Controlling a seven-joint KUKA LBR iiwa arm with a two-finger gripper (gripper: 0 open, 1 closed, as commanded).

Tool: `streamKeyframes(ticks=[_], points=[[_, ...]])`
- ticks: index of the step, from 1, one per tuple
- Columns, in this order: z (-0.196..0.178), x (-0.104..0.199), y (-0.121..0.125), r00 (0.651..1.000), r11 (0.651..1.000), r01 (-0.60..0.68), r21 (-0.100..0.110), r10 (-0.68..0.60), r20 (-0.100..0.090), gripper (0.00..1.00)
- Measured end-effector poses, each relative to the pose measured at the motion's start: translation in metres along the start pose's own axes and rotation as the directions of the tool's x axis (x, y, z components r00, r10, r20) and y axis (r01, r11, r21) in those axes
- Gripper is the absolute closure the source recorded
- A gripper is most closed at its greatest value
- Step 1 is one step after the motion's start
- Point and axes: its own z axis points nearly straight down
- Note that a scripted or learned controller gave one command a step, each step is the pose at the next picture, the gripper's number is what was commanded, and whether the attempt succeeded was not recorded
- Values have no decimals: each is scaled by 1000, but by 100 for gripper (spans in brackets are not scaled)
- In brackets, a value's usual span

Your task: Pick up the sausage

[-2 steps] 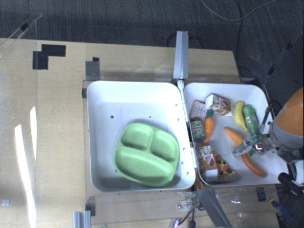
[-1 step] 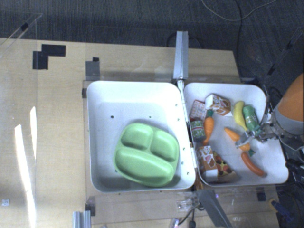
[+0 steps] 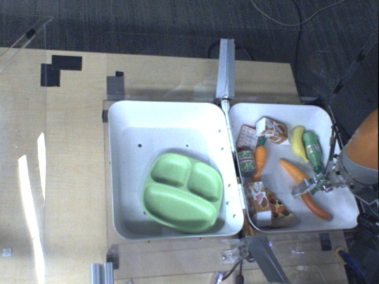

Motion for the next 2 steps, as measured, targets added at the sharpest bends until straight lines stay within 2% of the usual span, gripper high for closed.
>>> streamKeyframes(ticks=[1,2], points=[[-10,0,3,1000,1000,1,-4,-1,0,100],[-107,37,18,997,997,76,7,-76,-4,100]])
